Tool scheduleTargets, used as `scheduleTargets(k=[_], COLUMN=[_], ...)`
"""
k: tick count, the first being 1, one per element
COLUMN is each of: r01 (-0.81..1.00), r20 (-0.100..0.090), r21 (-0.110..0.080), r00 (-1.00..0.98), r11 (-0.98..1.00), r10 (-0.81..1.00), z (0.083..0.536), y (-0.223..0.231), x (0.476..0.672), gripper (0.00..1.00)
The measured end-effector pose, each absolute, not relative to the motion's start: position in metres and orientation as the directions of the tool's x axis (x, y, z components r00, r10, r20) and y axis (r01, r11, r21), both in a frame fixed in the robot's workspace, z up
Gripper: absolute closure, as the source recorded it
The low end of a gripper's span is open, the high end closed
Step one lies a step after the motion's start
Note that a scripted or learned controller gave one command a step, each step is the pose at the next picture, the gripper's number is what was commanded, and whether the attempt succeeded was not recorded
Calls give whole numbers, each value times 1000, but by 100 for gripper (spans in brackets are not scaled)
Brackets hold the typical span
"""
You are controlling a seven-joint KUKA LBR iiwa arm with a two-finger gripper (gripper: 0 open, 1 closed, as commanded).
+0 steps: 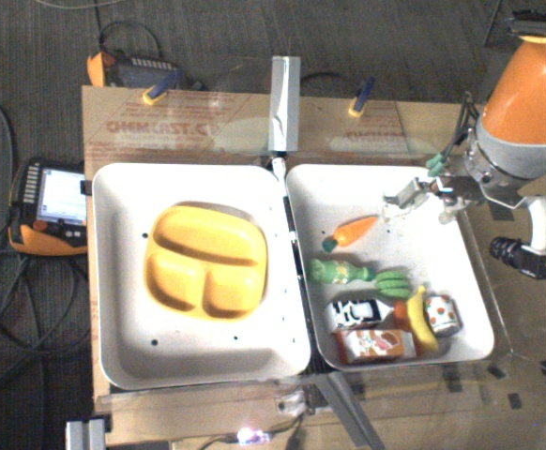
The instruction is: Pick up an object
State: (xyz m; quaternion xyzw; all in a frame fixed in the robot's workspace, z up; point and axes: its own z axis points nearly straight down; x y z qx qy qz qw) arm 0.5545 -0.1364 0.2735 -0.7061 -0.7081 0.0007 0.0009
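Light falls from above, bright and even on the 2 white bins: the left bin (113, 279) and the right bin (461, 251) read almost overexposed, their walls losing detail. The yellow tray (207, 259) casts a soft, dark shadow along its upper edge, so the light comes slightly from the near side. A clear sheet over the cardboard (189, 125) gives faint glare (its print washes out). The dark floor (29, 45) around the surface is dim and grainy. The orange band (522, 92) looks blurred and blown out near its top. Overall sharpness is low, with small labels unreadable.
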Motion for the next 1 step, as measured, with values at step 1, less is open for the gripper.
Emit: scheduleTargets(k=[1], r01=[1000], r20=[1], r21=[-4], r00=[-4], r11=[4], r10=[1000], z=[282], y=[-136], x=[555], gripper=[100])
